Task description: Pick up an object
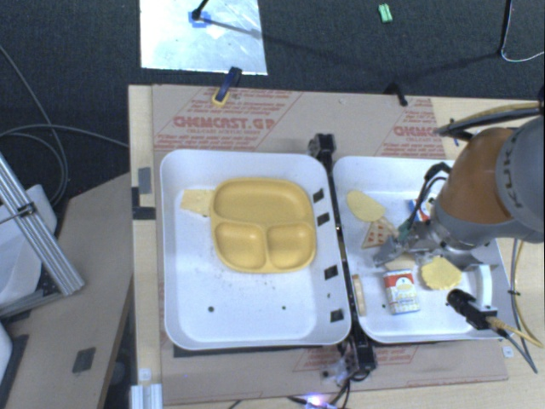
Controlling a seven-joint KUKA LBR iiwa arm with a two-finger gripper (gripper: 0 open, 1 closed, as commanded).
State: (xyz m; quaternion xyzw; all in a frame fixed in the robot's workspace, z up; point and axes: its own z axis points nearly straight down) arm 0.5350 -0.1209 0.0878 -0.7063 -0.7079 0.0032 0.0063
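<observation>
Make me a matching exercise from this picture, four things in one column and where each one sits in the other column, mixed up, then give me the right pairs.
Things
1. divided yellow tray
2. small carton
3. blue and yellow tool
4. gripper

Places
A. on the cardboard beyond the bins
B. in the left bin
C. over the right bin, just above the carton
D. on the floor of the right bin, near its front edge

Pairs: 1-B, 2-D, 3-A, 4-C
</observation>
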